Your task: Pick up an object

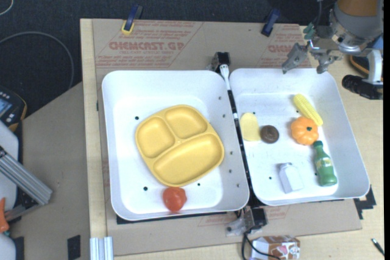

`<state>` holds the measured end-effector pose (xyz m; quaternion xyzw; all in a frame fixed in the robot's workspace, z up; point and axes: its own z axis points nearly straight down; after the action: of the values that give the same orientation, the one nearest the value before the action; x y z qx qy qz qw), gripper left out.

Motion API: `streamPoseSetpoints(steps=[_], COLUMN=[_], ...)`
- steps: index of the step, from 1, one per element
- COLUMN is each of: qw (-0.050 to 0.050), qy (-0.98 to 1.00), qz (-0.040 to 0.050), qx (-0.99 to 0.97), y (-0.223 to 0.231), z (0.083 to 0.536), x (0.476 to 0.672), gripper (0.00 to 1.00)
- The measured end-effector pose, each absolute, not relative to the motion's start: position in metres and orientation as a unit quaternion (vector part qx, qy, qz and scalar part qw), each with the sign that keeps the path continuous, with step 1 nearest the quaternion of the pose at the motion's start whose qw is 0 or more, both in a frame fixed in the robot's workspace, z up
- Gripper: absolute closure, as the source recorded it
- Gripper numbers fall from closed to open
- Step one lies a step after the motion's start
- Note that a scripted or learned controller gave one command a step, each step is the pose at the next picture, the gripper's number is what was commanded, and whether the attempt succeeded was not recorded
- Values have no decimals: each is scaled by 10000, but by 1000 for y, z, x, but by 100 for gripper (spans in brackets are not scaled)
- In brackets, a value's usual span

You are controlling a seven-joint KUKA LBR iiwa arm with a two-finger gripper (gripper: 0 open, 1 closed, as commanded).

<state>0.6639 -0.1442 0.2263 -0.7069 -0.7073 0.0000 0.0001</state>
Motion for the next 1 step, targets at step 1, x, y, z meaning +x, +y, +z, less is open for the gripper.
streamPoseSetpoints(steps=[1], qw=[-18], qy=[-7077], qz=[-10], qx=[-7065], y=[-144], z=[238], x=[665], gripper=[100])
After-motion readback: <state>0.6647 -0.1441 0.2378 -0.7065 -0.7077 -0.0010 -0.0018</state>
